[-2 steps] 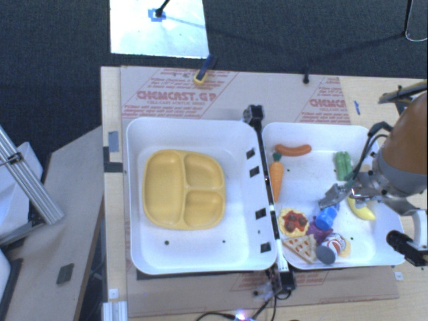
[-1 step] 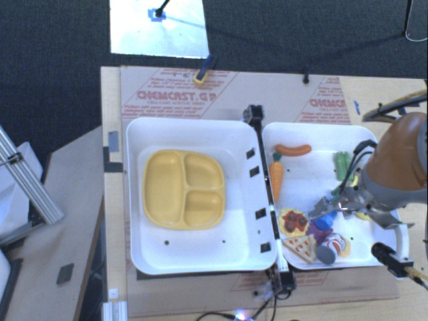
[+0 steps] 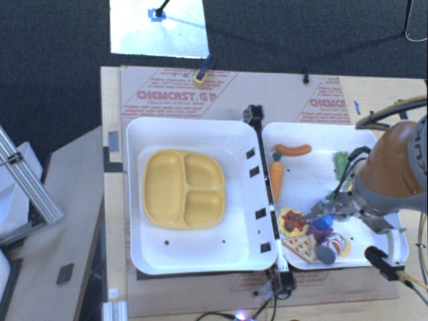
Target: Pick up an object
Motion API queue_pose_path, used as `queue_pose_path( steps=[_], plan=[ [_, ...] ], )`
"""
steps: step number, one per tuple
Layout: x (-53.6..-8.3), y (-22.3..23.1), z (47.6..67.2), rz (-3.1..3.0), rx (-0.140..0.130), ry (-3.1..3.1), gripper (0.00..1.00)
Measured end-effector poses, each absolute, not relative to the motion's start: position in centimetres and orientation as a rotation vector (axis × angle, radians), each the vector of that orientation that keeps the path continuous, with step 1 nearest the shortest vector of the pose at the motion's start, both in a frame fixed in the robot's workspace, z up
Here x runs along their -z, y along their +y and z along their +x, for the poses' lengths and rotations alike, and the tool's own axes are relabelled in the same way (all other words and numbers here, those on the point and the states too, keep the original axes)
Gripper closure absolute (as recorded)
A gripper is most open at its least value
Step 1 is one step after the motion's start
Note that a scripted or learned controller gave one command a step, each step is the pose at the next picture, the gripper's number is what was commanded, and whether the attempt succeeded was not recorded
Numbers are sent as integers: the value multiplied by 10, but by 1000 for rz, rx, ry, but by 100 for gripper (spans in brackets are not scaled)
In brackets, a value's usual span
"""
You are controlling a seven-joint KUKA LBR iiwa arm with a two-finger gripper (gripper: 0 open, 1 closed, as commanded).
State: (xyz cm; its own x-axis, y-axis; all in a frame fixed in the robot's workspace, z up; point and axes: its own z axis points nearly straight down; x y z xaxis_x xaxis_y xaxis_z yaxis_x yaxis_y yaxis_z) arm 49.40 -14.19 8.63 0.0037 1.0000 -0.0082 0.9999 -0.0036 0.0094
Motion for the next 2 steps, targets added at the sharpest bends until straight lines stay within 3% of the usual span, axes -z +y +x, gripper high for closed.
queue_pose_path(
  steps=[1,2],
  plan=[
    [-96,-139,494,2217,-4,2216,100],
    [-149,-137,486,2214,-5,2222,100]
  ],
)
